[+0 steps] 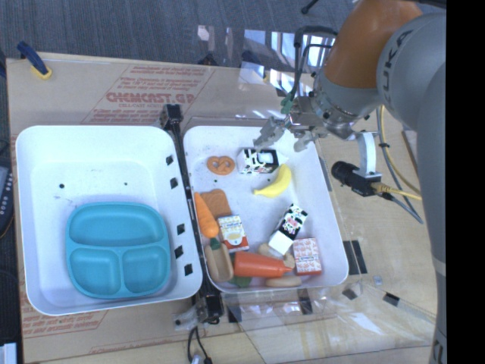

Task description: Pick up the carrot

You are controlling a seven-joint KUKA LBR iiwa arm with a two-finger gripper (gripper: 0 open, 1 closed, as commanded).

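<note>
The two-finger metal gripper (286, 133) hovers over the far rim of the right shallow white bin (327, 203), fingers spread apart, nothing between them. The orange tapered carrot (204, 215) lies along that bin's left wall, well apart from the gripper, beside a small orange-and-white carton (232, 232).

Grey arm reaching in from the right, orange band above the wrist, wrist bent down over the far right corner of the right bin, two-finger gripper (286, 136) hanging at that bin's far rim, fingers spread apart, nothing between them
</note>
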